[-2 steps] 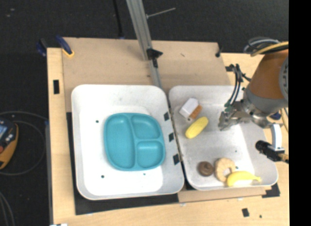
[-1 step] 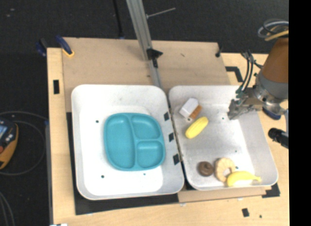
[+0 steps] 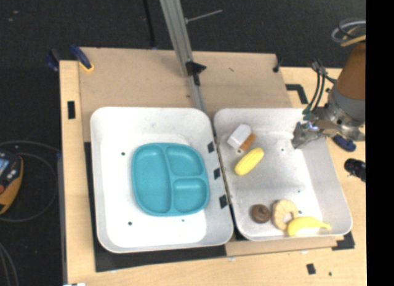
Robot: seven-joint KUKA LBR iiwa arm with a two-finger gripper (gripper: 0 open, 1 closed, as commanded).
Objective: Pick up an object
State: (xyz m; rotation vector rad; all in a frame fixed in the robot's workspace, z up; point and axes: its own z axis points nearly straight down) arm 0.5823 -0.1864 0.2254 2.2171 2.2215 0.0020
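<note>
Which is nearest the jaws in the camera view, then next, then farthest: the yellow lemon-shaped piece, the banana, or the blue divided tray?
Measured from the gripper at the right bin's upper right edge:
1. Yellow lemon-shaped piece, mid right bin, to the gripper's left.
2. Banana, right bin's lower corner.
3. Blue divided tray, in the left bin.

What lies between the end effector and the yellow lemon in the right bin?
Only bare white bin floor separates the end effector from the lemon in the camera view; the small white-and-orange block sits just off that line.
</note>
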